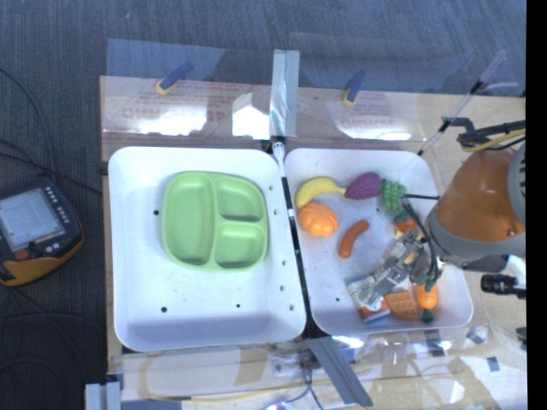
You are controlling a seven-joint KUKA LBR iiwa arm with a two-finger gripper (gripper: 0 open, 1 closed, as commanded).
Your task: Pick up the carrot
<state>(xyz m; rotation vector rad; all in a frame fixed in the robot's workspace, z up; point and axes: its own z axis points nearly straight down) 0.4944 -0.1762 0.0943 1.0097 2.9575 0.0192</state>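
From my remote seat I see the gripper (373,290) down low in the right bin (329,310), near its front edge, metal fingers pointing toward the bin's front-left. Fingers look spread a little with nothing clearly between them, though the tips blur into a red-and-white flat packet (373,314), so I can't be sure. The carrot (426,297), small, orange, stubby with a green top, sits near the right bin's front-right corner, just beside the gripper's wrist side, not between the fingers. Next to it a tan waffle-textured cracker (402,305) lies flat by the front edge.

Rest of the right bin: smooth yellow banana (314,190) curved near the back-left corner, bumpy purple grape bunch (365,185) at the back edge, green leafy piece (391,196) touching it, round ribbed orange pumpkin-like thing (318,219) near the left edge, reddish sausage shape (352,238) mid-bin.

Left bin (137,314), glossy white plastic, carries a light green three-section plate (215,220), rounded corners, sitting toward the back-right. Arm's orange band (483,199) bulges over the right bin's right edge.
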